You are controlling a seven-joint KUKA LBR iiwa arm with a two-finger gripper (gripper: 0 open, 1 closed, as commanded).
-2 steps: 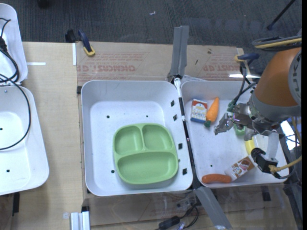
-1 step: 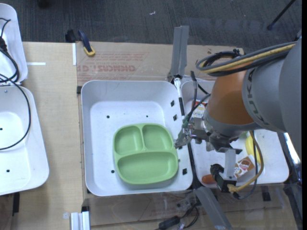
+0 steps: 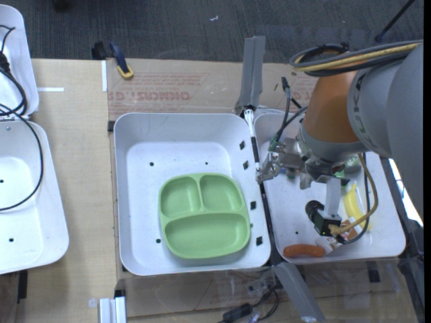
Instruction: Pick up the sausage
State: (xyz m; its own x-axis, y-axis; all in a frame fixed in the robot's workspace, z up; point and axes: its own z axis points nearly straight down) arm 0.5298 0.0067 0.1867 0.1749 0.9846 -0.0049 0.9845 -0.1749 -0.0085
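Observation:
The sausage (image 3: pixel 304 251), orange-red and lying flat, rests near the front wall of the right bin (image 3: pixel 387 244). My gripper (image 3: pixel 268 167) hangs over that bin's left side, close to the wall between the two bins. It is well behind and to the left of the sausage and not touching it. The grey arm with its orange band (image 3: pixel 330 110) covers much of the right bin's back half.
A yellow item (image 3: pixel 351 204) lies in the right bin, partly behind the arm's cabling, just behind the sausage. The left bin (image 3: pixel 135 180) holds a green divided plate (image 3: pixel 202 215). A white basin sits at the far left of the bench.

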